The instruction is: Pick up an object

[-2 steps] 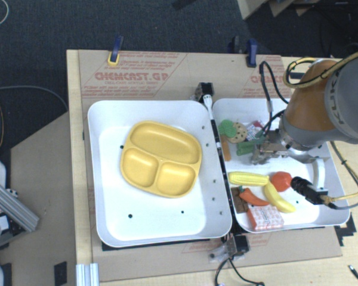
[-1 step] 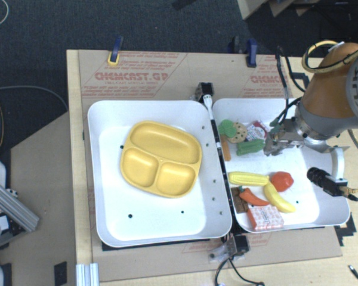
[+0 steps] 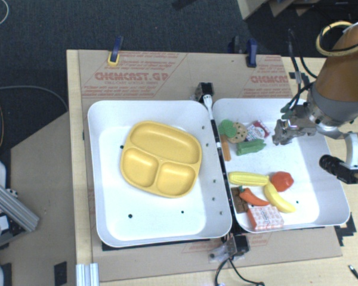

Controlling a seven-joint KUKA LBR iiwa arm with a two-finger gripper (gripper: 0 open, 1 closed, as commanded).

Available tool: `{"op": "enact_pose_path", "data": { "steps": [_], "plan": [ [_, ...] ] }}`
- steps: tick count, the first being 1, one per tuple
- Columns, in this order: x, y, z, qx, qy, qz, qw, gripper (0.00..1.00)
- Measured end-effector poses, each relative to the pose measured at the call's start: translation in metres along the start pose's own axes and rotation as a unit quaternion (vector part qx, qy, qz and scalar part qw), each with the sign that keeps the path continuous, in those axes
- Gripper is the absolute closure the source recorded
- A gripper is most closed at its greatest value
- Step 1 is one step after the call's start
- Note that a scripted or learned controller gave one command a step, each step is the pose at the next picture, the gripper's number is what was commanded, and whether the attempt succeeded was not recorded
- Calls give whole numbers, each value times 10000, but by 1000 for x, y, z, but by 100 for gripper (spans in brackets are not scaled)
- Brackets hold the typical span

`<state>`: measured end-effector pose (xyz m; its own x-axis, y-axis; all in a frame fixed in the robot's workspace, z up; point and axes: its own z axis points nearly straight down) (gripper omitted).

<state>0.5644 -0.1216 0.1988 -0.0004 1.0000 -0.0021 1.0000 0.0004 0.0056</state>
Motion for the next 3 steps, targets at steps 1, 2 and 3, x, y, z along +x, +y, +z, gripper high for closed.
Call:
{"op": "enact_pose_path", "data": {
  "steps": [1, 2, 3],
  "plan": [
    [0, 1, -28, 3, 3, -2, 10000, 100],
    [55, 24, -25, 10, 16, -31, 10000, 100],
    [110, 30, -16, 35, 13, -17, 10000, 100]
  ]
}}
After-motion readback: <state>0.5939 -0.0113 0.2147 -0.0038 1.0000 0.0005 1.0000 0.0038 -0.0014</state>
